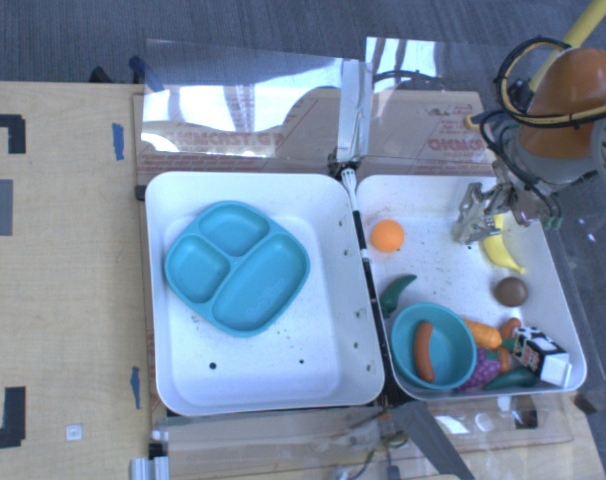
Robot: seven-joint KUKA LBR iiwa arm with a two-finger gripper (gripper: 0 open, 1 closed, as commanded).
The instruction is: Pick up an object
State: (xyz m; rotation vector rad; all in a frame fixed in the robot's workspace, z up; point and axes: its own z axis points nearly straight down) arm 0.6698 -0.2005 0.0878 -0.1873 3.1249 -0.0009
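Grey arm (pixel 563 98) with orange band entering from the upper right of the frame, wrist angled down-left, end effector (pixel 476 223) lowered at right of centre.

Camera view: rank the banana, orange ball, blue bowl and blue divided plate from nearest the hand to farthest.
From the hand:
1. Banana, just below it, right bin.
2. Orange ball, to its left, same bin.
3. Blue bowl, bin's lower part.
4. Blue divided plate, left bin.

We see grey carpet (pixel 283 8) across the top of the frame, a pale wooden bench (pixel 58 268) at left with black marks and blue tape, and glare on clear panels (pixel 243 98) at upper centre.
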